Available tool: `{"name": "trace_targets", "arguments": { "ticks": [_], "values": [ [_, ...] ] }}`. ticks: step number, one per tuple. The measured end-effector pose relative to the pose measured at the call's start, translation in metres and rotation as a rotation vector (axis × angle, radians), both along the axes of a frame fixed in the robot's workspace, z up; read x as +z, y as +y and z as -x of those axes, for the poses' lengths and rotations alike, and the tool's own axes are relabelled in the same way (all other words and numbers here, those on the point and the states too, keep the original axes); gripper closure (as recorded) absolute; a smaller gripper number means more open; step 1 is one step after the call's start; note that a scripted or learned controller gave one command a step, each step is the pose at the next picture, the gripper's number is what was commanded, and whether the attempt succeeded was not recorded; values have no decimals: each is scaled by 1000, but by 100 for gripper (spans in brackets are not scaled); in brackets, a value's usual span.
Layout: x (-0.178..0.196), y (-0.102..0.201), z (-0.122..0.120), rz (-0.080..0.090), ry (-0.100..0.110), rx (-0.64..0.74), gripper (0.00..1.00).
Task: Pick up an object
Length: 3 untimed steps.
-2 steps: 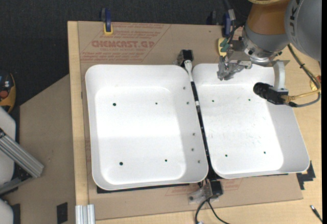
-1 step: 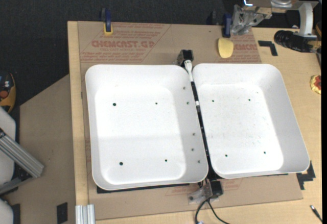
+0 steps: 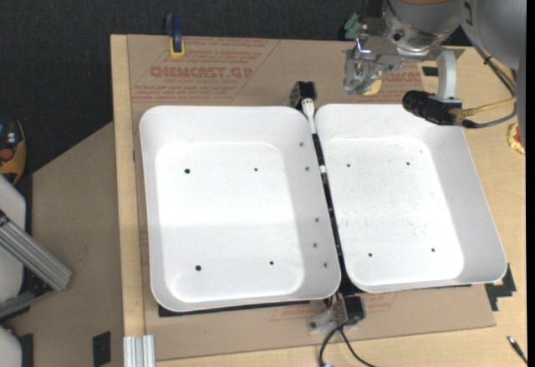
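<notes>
- Camera view: the end effector [image 3: 363,78] is seen hanging above the far edge of the counter [image 3: 209,64], just beyond the far rim of the right bin [image 3: 468,190]; whether it is open or closed cannot be told, as its tip is small and cluttered.
- No object to pick is seen in the right bin or the left bin [image 3: 150,190]; only small dark dots are seen on both floors, so the whereabouts of the task's thing cannot be told.
- The main risk is judged to be a grasp closing on nothing, caused by a descent onto bare bin floor.
- A second risk is judged to be a strike on the right bin's far rim, since the end effector is placed just outside it and a slanted entry could catch the edge.
- A black fitting [image 3: 430,106] with a cable is seen at the rim near the wrist; snagging there is judged possible.
- Wide open room is offered inside both bins; the black clips [image 3: 303,94] and the seam between the bins are best avoided.
</notes>
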<state>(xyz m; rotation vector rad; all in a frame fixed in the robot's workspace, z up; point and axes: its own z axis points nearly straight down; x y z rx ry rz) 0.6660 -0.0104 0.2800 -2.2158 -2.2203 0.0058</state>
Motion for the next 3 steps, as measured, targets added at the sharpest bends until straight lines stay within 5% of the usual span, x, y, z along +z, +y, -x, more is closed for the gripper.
{"name": "trace_targets", "arguments": {
  "ticks": [1,2,3],
  "values": [
    [41,2,24,0,-10,-1,100],
    [-19,76,19,-1,1,5,100],
    [15,78,41,0,-7,-1,100]
  ]
}}
